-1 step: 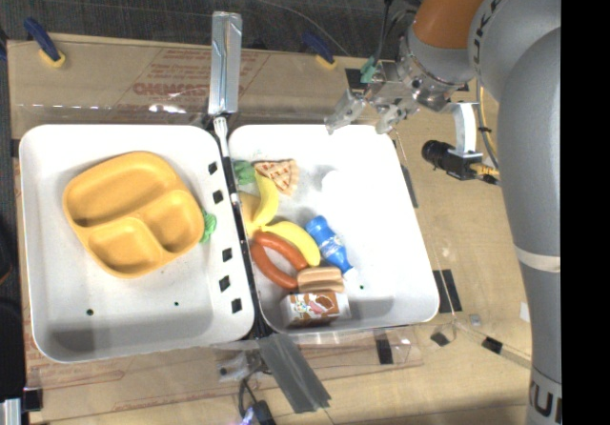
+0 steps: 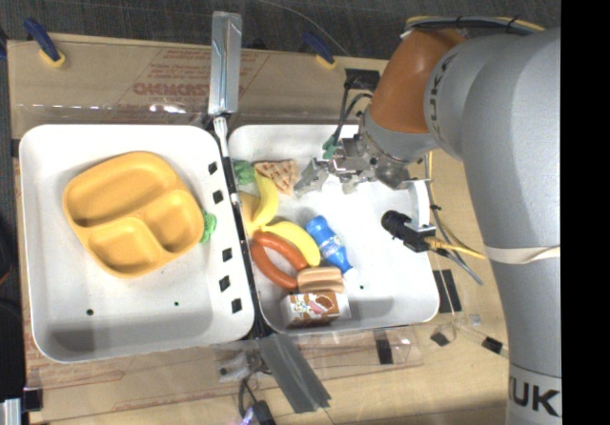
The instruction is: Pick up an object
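Note:
The right bin (image 2: 400, 294) holds a toast slice (image 2: 276, 172), a yellow banana (image 2: 268, 205), a blue bottle (image 2: 329, 242), a red sausage (image 2: 270, 259), a hot dog in a bun (image 2: 319, 279) and a small brown carton (image 2: 315, 306). My gripper (image 2: 327, 176) hangs over the upper middle of this bin, just right of the toast slice and above the blue bottle. Its fingers (image 2: 309, 179) stand open with nothing between them.
The left bin (image 2: 57, 318) carries a yellow divided plate (image 2: 133, 212). A green item (image 2: 208, 224) lies at that bin's right wall by the divider. The grey arm (image 2: 496, 128) covers the right bin's right side. Blue clamps (image 2: 46, 42) sit on the cardboard behind.

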